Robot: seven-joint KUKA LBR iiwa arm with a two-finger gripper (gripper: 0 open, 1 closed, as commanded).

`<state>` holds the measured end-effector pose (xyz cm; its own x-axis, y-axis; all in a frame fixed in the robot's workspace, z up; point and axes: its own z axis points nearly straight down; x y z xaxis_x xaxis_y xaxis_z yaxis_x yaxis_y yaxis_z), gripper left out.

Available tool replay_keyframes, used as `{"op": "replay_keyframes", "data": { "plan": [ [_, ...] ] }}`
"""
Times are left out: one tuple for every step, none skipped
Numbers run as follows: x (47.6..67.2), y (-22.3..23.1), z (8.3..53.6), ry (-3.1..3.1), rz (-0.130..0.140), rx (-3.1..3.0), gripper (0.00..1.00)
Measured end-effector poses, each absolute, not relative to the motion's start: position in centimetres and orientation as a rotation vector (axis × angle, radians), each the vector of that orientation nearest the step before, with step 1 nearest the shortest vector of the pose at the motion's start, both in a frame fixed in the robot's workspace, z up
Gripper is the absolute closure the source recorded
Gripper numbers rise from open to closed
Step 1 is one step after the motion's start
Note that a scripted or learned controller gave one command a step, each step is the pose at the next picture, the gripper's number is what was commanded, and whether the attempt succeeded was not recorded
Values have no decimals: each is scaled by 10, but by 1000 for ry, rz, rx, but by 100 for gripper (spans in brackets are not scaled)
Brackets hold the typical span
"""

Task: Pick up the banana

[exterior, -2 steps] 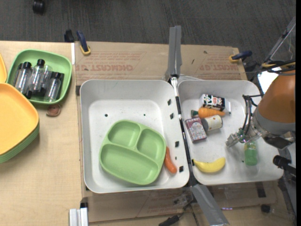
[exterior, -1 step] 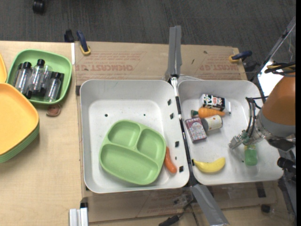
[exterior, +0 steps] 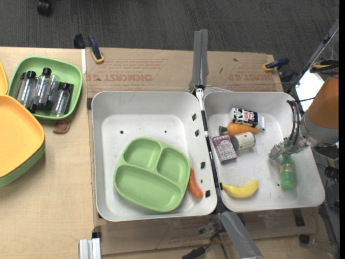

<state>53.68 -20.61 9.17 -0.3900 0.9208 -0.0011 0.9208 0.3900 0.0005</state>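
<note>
The yellow banana [exterior: 240, 189] lies flat near the front edge of the right bin [exterior: 269, 198], at its left side. My gripper [exterior: 279, 151] hangs low over the right part of that bin, just above the cap end of a green bottle [exterior: 288, 176]. It is well to the right of the banana and a little behind it, with bare bin floor between them. Nothing shows in its grasp.
Behind the banana sit a maroon packet [exterior: 224, 148], a small jar [exterior: 245, 141], a carrot [exterior: 241, 128] and a black-and-white carton [exterior: 245, 115]. The left bin [exterior: 108, 123] holds a green divided plate [exterior: 153, 174] and an orange piece [exterior: 195, 184]. Yellow plates [exterior: 16, 139] and a green tray of bottles [exterior: 46, 88] stand far left.
</note>
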Motion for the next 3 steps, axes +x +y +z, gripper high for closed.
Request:
{"op": "replay_keyframes", "data": {
  "plan": [
    [509,-192,91,2639,-1,1705,100],
    [530,-213,92,2649,0,1687,100],
    [501,-206,91,2669,0,1658,100]
  ]
}}
